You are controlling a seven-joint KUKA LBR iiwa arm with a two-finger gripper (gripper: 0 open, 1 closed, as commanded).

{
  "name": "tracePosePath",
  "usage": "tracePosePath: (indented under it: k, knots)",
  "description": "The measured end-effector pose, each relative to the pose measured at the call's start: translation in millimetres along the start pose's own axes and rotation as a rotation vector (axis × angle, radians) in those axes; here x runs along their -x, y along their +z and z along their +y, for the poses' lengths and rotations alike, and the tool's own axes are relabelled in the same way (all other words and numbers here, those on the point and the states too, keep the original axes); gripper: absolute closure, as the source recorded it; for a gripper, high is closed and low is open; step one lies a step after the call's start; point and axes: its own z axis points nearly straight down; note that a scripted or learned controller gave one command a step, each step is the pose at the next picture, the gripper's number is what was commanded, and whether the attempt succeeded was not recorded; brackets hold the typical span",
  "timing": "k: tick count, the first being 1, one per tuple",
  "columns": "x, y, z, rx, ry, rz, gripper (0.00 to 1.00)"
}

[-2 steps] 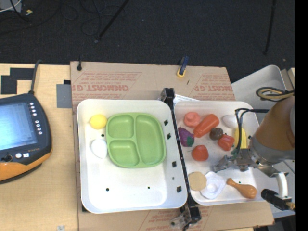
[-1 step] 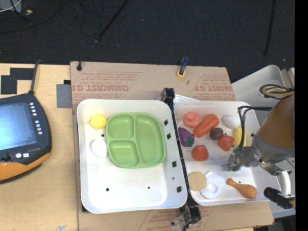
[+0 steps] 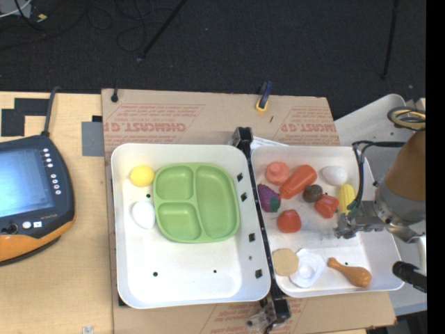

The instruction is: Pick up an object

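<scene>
A: Dark carpet at the back with cables trailing over it, then a wooden bench covered by a sheet of cardboard, and 2 shallow white bins side by side on that. The left bin holds a green divided tray, a yellow ball and a white egg-shaped piece.

B: And the arm?

A: It reaches into the right bin from the right. The gripper sits low by the bin's right side. I cannot tell whether it is spread or closed, or whether it has anything.

B: What would it go for?

A: My guess is the yellow corn, touching or just above the gripper on the far side, its long axis running roughly away from the camera. The small red piece lies just left of the corn, the red tomato further left, and the drumstick lies nearer the camera, its long axis running left to right.

B: Any writing?

A: Red print on the cardboard, upside down from here. I make out something like "CHEMCAST", but would not swear to it. A handheld control pendant with a lit screen lies at the far left; nothing on it is legible.
</scene>
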Motion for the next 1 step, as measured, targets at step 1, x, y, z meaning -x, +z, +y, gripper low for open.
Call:
tracePosePath:
  k: [1]
  knots:
    - [-5.6, -44.9, -3.0, 0.000, -0.001, 0.000, 1.00]
